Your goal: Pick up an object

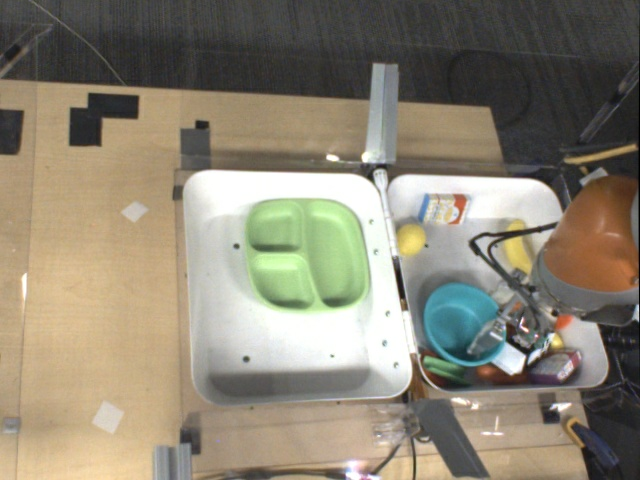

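Wooden boards are covering the bench (90, 298), pale brown, with some black patches near the far left edge and two small light squares lying on the left part. Behind the bench a dark carpet floor (250, 18) is showing. Two white bins are sitting side by side. The left bin (215, 358) is holding a green divided plate (305, 253). The right bin (545, 193) is holding a small red and white carton (443, 208), a yellow ball (411, 238) near the dividing wall, a yellow banana (516, 248), a blue cup (457, 320), a green thing (445, 371) at the near edge and a purple packet (556, 367). The arm (598, 253) is reaching in from the right, and the gripper (505, 326) is hanging low just beside the blue cup, over the clutter at the near right. I cannot tell how its tip is set or if it is gripping anything.
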